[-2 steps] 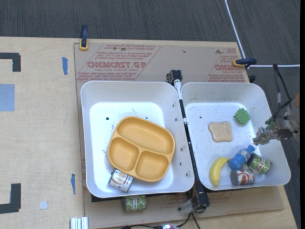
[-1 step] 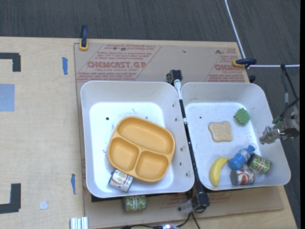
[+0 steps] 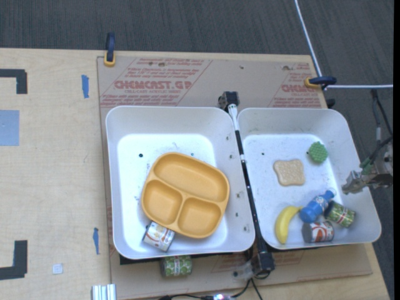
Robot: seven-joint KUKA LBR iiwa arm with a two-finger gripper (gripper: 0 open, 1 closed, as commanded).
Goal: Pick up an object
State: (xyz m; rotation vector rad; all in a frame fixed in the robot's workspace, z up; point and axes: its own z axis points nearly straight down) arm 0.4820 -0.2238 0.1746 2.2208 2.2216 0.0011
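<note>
Objects fill the right bin (image 3: 350, 136); gripper (image 3: 353, 185) hovers at its right rim, grip state indiscernible.

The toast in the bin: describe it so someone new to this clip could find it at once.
Start at the right-hand white bin. The slice of toast lies flat near its middle, apart from the cluster of banana, blue bottle and cans at the near edge. It is the only pale tan, squarish, flat piece there.
</note>
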